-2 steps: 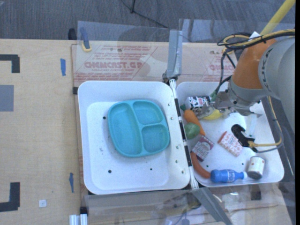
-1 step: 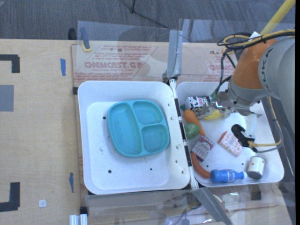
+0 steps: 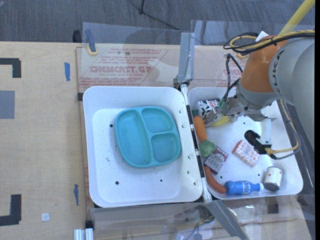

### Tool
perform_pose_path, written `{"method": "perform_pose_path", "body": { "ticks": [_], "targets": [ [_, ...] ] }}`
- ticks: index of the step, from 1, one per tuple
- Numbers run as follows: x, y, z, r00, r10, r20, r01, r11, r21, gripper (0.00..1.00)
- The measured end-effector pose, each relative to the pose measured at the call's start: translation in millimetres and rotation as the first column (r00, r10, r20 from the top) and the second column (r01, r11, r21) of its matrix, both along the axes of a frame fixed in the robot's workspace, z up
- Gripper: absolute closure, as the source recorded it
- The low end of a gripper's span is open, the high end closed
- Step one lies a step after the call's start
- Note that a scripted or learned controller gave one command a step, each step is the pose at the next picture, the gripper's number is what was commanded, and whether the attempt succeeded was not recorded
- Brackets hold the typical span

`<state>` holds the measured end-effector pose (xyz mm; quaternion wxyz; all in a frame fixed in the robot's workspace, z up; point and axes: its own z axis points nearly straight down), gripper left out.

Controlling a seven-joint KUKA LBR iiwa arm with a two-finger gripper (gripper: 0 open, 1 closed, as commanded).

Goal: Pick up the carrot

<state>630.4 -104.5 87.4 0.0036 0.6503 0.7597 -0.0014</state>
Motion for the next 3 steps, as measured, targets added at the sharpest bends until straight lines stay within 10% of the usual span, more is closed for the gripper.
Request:
{"method": "perform_pose_path", "body": {
  "ticks": [1,2,3],
  "targets": [
    [-18.2,4.1,0.6,0.999,0.035,0.002,-0.035,0.999,0.001,0.0],
    [-18.3,1.5,11.0,1.0,0.031,0.003,-0.031,1.0,-0.001,1.0],
    [-62.1,73.8,96.0,0.96,-0.279,-0.007,0.279,0.96,0.006,1.0]
  ]
}}
